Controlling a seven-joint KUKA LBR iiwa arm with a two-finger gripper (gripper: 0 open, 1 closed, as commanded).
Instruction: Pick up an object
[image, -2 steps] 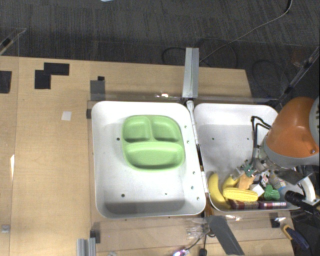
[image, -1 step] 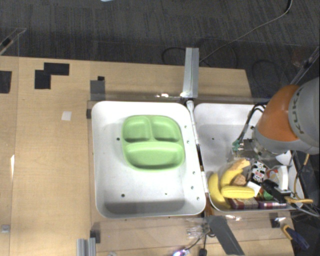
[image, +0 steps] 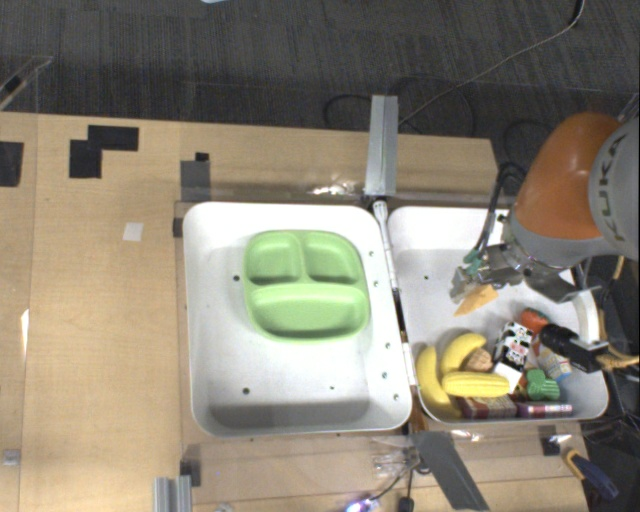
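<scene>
The gripper hangs over the right bin, above and to the right of the bananas, and a small yellowish-orange object sits at its fingertips; whether the fingers actually clamp it cannot be told. The bananas lie at the bin's near left corner. Just right of the bananas are a black-and-white block, a green toy and a dark marker. Left of the bananas, in the other bin, rests a green divided tray
</scene>
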